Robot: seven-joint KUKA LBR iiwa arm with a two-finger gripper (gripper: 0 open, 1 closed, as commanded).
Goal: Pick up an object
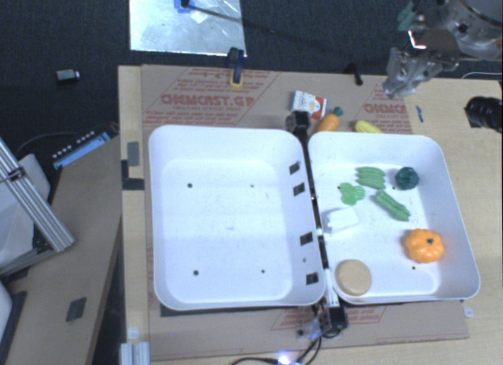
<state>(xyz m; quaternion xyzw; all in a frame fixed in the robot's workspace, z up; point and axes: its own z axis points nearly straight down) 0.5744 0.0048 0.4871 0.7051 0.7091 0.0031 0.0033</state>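
End effector [399, 82] hovers above the right bin's [452, 190] far edge; finger state cannot be told. Candidate: toy pumpkin [424, 245], near the bin's right wall, apart from the green pieces. Likely light, rigid, smooth and rounded; grip across its widest middle.

A brown cardboard sheet [196, 92] lies under both bins. Beyond its far edge, a shiny metal plate [169, 17] rests on dark carpet [63, 9]. Left of the cardboard stands an aluminium rail [27, 198], with a small black block [68, 75] beyond it.
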